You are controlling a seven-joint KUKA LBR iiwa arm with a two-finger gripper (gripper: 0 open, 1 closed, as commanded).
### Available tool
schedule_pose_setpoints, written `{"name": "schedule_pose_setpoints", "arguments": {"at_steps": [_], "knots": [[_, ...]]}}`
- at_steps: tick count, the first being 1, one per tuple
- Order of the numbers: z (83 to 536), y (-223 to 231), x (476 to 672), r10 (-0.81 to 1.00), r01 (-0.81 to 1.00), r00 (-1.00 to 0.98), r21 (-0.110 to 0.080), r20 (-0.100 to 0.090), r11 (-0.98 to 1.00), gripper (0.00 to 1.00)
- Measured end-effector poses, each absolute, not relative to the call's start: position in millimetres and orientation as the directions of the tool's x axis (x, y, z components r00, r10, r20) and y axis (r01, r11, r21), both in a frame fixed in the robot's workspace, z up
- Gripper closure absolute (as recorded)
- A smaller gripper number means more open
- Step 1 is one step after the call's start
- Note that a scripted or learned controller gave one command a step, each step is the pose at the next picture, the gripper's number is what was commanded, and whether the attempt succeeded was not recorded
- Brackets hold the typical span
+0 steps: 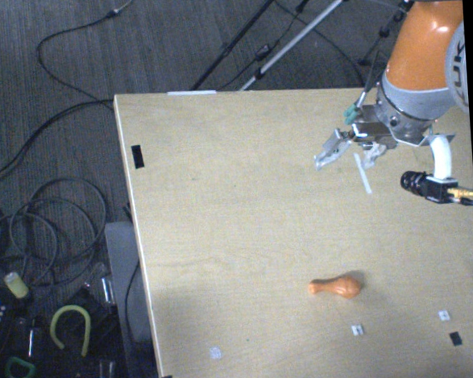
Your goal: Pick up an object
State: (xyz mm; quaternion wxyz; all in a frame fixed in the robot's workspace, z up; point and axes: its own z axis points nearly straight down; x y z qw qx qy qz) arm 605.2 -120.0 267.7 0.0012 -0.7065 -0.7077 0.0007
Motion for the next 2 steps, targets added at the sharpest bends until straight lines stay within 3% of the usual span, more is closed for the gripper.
{"name": "schedule_pose_setpoints", "arguments": {"at_steps": [1, 2], "knots": [[176.4, -186.9, 626.5, 0.99, 0.99, -0.142, -0.002, -0.001, 0.142, 0.0], [83.4, -182.9, 668.2, 0.979, 0.979, -0.202, -0.002, -0.002, 0.202, 0.0]]}}
